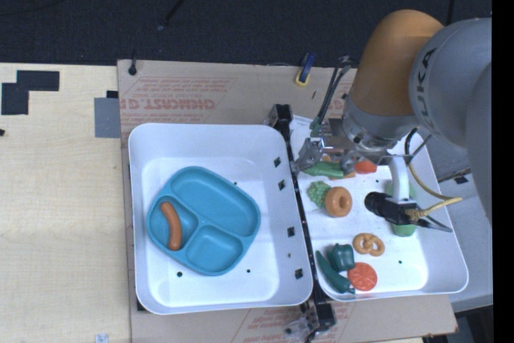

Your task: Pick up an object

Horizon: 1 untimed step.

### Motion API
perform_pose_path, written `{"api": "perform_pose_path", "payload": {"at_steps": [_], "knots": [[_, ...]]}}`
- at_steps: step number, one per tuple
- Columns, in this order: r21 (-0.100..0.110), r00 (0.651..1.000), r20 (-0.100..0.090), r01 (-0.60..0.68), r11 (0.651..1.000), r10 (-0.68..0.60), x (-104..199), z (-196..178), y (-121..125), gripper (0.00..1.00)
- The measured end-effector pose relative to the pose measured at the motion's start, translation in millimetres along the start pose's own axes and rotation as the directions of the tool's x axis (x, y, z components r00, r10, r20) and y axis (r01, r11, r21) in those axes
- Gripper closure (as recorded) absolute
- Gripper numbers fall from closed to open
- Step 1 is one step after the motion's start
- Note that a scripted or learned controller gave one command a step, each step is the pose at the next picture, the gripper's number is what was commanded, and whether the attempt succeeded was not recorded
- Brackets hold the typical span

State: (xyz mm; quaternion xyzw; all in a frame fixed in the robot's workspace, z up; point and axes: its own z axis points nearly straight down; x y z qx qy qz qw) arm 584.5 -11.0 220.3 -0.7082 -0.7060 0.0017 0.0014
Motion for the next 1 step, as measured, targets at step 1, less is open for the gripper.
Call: {"api": "perform_pose_path", "payload": {"at_steps": [1], "knots": [[-0.001,1.000,0.000,0.002,1.000,-0.002,0.5,-1.9,-0.8,1.00]]}}
